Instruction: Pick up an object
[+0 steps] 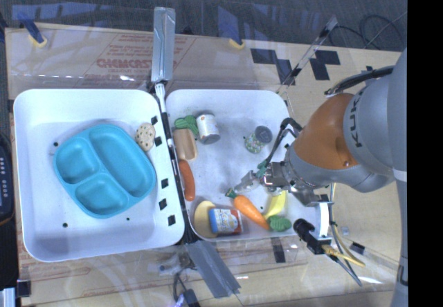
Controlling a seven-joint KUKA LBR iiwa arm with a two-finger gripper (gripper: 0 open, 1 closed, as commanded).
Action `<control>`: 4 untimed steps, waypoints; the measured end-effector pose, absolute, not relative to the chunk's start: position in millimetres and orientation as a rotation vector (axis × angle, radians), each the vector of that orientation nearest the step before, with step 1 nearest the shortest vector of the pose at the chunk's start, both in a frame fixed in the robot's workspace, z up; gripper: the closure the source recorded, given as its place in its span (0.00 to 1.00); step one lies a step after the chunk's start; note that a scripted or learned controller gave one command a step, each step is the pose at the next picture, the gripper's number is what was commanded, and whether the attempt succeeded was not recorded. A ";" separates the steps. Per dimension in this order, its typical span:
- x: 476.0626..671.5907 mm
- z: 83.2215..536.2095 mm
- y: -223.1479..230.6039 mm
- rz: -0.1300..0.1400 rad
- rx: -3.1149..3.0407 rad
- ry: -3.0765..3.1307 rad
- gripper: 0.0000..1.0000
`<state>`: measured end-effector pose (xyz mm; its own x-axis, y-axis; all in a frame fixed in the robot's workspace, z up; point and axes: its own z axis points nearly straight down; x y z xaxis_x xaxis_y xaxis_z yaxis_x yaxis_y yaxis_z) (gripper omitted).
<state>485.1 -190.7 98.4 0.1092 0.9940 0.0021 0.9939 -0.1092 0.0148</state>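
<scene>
Two white bins sit side by side on the surface, and the arm (346,140) reaches over the right bin (228,101), its gripper (259,178) low above the toys near that bin's lower corner. Whether the jaws are open or closed, I cannot tell; nothing is visibly caught between them.

The nearest candidate seems to be the carrot (250,210), lying just below the gripper, with its green top pointing toward it. To do this step well, I judge that the jaws should straddle the carrot across its narrow width, not along its length, and come straight down so they do not nudge it into its neighbours. The crowding is the risk: a banana (277,203) lies just right of the carrot, a green piece (279,223) sits beyond that, and a small jar (224,220) rests on a yellow dish (202,219) just left of it.

Further from the carrot, the right bin also holds a sausage (187,180) along the dividing wall, a wooden block (185,143) above that, a green vegetable (184,122), a tin can (207,127), and a small grey disc (263,134) beside a pale green piece (252,144).

The left bin (41,229) holds a blue divided tray (104,171) whose compartments hold nothing, and a cookie (145,135) just off the tray's upper right corner.
</scene>
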 end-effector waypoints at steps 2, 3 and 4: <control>598.6 92.4 -209.0 0.000 2.525 1.873 0.00; 545.8 91.3 -147.1 -0.003 2.479 1.938 0.00; 477.9 92.3 -164.0 -0.001 2.440 1.982 0.00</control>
<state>477.9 -164.0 92.3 0.2049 0.9788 0.0010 0.9788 -0.2049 -0.0018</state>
